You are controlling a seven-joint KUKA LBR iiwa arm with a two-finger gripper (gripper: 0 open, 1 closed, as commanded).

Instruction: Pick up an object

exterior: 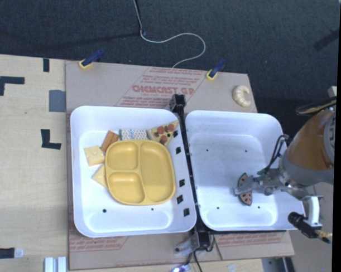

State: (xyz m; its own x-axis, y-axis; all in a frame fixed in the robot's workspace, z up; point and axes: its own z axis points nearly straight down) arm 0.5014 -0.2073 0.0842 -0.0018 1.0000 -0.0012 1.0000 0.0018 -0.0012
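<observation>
The gripper (248,188) is low inside the right bin (215,134), near its front right part, reached in by the grey arm with its orange band (309,148). Right at its tip lies a small flat wedge of toy pizza (245,194), brown-edged with reddish spots, resting on the white floor of the bin. The dark fingers run across the top of the slice, and from this slanted view I cannot tell how far apart they stand, nor whether the slice is actually pinched between them or only lying under them. The slice seems to have its long axis running from the back of the bin toward the front, slightly tilted, with the rounded crust end toward the front and the narrower end up under the gripper, though it is small and partly covered. My reading is that the grasp step is in hand: the tool is down at the object and not yet lifted. The next move calls for a firm close across the narrow width of the slice, then a straight lift clear of the bin floor. Further out, the left bin (80,157) holds a yellow divided plate (140,172) with crackers (95,154) and other toy food tucked around its back edge.
</observation>
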